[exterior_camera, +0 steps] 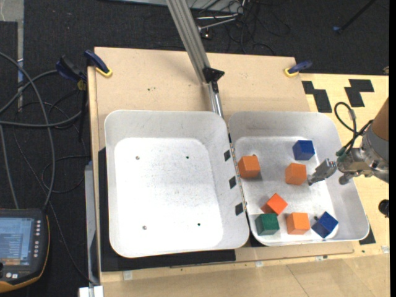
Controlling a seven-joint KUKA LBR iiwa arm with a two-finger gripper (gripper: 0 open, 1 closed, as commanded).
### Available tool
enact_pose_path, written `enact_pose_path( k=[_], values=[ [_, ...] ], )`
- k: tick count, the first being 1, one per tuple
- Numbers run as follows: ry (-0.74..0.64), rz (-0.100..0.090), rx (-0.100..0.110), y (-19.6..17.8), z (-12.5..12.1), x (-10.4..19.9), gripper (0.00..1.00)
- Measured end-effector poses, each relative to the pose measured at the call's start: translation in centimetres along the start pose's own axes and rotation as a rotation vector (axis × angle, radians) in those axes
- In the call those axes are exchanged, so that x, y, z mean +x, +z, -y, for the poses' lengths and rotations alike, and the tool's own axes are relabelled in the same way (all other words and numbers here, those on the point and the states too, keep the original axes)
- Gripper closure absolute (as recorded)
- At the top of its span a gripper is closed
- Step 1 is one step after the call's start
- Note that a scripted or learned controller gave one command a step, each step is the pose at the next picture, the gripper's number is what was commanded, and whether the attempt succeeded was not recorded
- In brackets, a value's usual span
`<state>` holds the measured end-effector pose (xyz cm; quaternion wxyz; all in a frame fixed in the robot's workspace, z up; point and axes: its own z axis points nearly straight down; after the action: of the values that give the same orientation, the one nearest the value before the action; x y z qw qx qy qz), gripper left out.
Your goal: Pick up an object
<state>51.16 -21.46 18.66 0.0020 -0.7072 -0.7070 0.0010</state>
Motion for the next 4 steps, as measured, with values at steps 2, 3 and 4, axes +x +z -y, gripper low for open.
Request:
enact_pose_path(
  k=[2, 3, 4],
  values=[
    [0.000, 0.002, -0.003, 9.3, -0.6, 0.5, 0.00],
    [0.000, 0.002, -0.007, 8.1, -0.7, 0.5, 1.00],
    [-0.002, 0.004, -0.010, 3.0, 0.0, 0.9, 1.00]
  ],
)
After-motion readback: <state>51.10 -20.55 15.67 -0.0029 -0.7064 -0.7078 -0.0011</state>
